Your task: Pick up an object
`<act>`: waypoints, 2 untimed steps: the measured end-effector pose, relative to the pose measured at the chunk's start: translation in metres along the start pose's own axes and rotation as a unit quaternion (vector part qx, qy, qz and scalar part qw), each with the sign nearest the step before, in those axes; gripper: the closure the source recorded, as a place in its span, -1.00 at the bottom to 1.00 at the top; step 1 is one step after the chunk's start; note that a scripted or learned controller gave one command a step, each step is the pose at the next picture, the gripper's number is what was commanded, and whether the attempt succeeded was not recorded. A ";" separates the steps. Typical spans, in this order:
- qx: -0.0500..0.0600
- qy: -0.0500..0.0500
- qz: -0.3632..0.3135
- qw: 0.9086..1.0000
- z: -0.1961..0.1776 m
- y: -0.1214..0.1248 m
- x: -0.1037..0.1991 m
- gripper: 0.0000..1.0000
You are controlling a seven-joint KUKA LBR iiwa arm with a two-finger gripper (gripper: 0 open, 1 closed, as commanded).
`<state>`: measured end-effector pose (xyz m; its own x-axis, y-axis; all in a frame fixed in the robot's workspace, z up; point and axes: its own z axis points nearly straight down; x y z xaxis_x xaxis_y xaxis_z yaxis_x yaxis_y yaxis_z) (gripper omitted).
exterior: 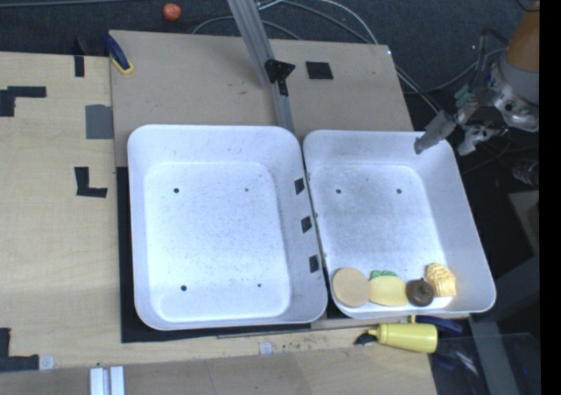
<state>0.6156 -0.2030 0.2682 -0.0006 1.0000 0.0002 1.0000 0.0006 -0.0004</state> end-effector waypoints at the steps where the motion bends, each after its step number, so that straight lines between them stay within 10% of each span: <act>1: 0.000 0.000 0.000 1.000 -0.010 0.000 0.000 1.00; 2: 0.001 0.000 -0.001 1.000 0.007 0.027 0.019 1.00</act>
<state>0.6430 -0.1836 0.2615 -0.0022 1.0000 0.0002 1.0000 0.0022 -0.0015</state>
